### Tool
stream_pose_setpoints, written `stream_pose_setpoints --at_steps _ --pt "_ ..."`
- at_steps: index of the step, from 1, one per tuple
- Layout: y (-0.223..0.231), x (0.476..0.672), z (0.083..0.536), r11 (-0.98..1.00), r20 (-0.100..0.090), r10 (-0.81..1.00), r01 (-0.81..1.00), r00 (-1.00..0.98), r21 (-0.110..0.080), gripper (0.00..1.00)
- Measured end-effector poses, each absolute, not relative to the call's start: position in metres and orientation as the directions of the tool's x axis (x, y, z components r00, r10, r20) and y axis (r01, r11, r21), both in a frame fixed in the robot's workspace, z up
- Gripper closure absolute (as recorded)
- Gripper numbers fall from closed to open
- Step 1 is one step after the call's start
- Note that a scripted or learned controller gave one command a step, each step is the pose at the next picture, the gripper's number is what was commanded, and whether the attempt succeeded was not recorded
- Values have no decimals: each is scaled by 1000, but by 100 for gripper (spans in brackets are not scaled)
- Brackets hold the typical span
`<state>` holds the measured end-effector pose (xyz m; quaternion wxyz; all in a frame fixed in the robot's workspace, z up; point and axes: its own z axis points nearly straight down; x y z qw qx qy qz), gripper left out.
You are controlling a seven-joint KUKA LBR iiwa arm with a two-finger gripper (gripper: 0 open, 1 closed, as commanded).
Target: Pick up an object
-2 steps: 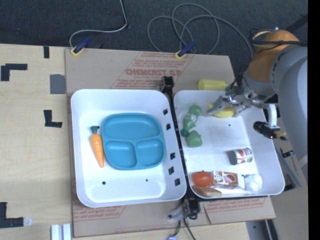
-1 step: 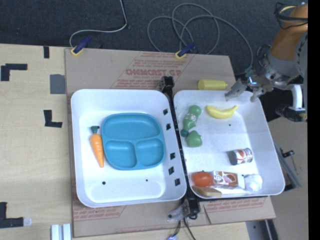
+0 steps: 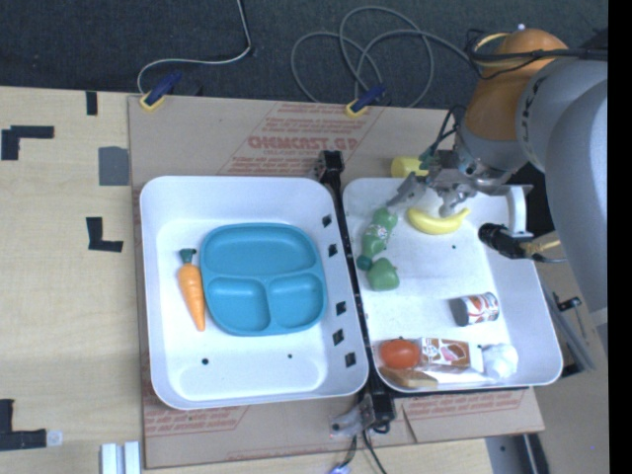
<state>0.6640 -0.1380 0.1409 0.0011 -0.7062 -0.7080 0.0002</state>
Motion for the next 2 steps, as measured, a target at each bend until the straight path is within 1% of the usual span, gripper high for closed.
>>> stream_pose_setpoints --at_steps 1,2 --pt "-100 669 85 2 -1 1000 1000 -2 2 0" --pt "-100 669 95 3 -1 1000 1000 -3 2 100"
